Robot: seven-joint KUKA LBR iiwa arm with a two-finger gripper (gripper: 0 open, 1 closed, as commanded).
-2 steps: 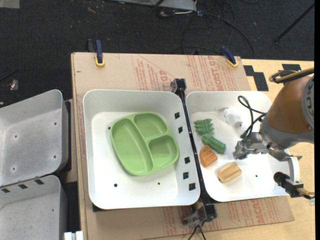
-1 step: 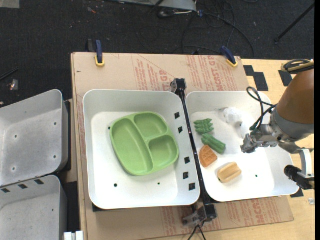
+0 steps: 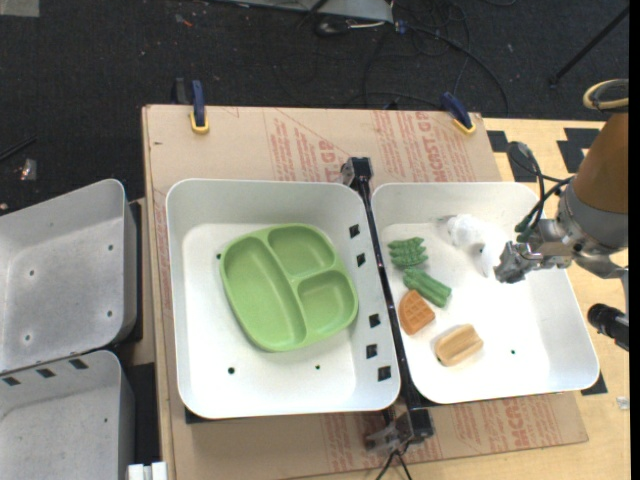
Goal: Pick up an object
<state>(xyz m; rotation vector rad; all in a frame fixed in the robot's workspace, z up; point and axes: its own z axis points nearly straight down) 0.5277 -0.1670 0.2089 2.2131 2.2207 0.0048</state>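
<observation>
- Green divided plate sits in the left bin, far left of my pincer.
- Green beans, orange piece and tan bun lie left and below it, unlifted.
- Pincer hovers low beside a clear wrapper; I cannot tell its state. Nothing picked yet.

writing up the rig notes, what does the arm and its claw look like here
The arm enters from the right with a broad orange-brown band over a grey wrist section. A dark cable loops from behind the bench down to the wrist. The claw is small, made of dark grey and black metal parts, compact and blocky.
</observation>
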